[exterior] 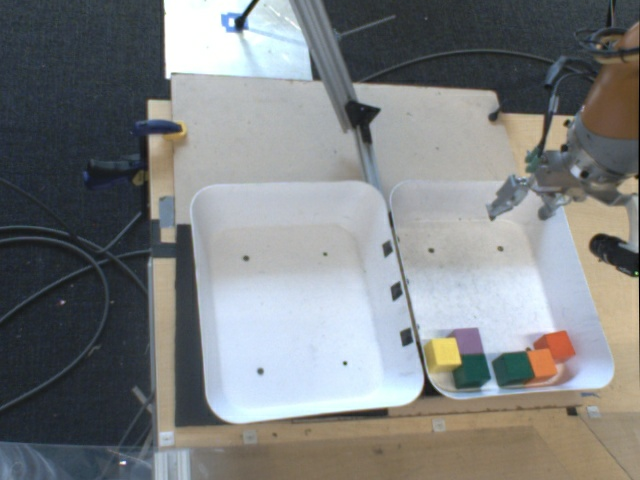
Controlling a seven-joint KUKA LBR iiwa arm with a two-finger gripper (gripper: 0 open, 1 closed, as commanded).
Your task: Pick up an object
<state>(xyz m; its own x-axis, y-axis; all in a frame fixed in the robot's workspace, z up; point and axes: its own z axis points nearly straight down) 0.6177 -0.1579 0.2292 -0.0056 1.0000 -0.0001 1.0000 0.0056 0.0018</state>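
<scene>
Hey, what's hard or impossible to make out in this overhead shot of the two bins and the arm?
- Gripper, camera view: too small and blurred to judge its finger state.
- Arm: cut off by the right edge.
- Purple block: partly covered by the yellow block and a green block.
- Orange blocks: overlapping; their count is unclear.

Arm (610,118) cut off at right edge

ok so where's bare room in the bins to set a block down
The left bin offers a bare floor wall to wall. The right bin is free from its far wall to mid-floor; its near edge is crowded with blocks. The tool hangs over its far side.
</scene>
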